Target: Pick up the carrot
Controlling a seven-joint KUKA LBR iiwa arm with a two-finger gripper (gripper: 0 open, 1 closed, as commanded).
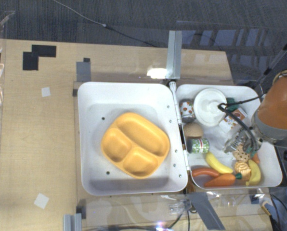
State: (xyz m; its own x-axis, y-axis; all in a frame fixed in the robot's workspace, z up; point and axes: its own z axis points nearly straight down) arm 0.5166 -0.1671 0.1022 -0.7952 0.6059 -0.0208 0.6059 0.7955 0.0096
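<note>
The tool (241,143) hangs low over the right bin (273,177), near its right side, at the end of the grey arm (278,117) with its orange band that comes in from the right. Its metal parts blur together against the clutter below, so I cannot tell how far open it is or whether it has hold of anything. Black cables loop from the wrist toward the far left.

Just below the tool lies a cracker (240,154), with a second, rounder biscuit (242,168) nearer. To the tool's left a white bowl (210,107) sits at the far end of the bin, and beside that a small patterned can (186,110). A brown-topped item (193,129) and a green can (199,145) on its side lie along the left wall.

The carrot (223,179) lies at the near edge of the right bin, orange, pointing left, its green end toward the right. It is near the tool but apart from it. A red piece (203,172) lies just left and touching it, a banana (217,163) lies just beyond it, and a second yellow piece (254,173) curves at its right.

The left bin (93,177) holds a yellow divided plate (135,144) at its middle. Both bins rest on the wooden desk (32,143).
</note>
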